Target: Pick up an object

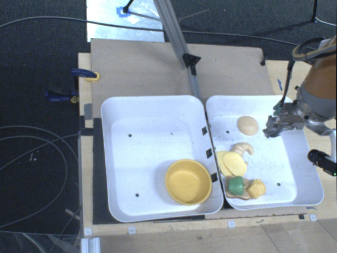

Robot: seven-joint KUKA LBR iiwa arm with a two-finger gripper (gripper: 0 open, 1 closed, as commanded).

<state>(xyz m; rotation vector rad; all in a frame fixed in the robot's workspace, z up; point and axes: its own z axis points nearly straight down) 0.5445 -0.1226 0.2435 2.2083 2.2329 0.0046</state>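
Beige bun point(247, 125), just left of tool point(271, 129), apart

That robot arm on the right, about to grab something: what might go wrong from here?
1. The gripper sits beside the round beige piece, which looks smooth and domed, so it may slip or roll away.
2. The other toys crowd together: the pale yellow disc, green piece and corn-like piece touch or nearly touch, so a grab there could knock neighbours.
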